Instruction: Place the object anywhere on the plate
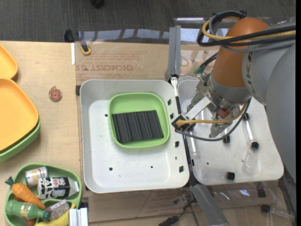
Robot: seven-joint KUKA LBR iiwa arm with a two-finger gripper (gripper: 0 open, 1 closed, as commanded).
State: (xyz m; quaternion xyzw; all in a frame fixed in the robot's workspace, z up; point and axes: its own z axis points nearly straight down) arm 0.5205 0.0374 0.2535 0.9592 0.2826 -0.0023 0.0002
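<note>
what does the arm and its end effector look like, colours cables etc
The arm is bulky and smooth, grey, with a rounded orange band above the wrist. Black and yellow cables loop over the top of it. The end effector is a metal and dark assembly, with a yellow cable and thin black wires trailing from it.

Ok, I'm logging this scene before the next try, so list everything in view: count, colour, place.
Bins: two, white, side by side on the bench.
Plate: one, green, in the left bin.
Ribbed block: one, dark grey, on the plate.
Orange plates: a stack, left edge of the bench.
Bowl: one, green, bottom left, holding toy food.
Cardboard: brown, behind the bins.
Disc: one, small, reddish, on the bench.
Arm: grey and orange, over the right bin.
Gripper: over the right bin.
</note>
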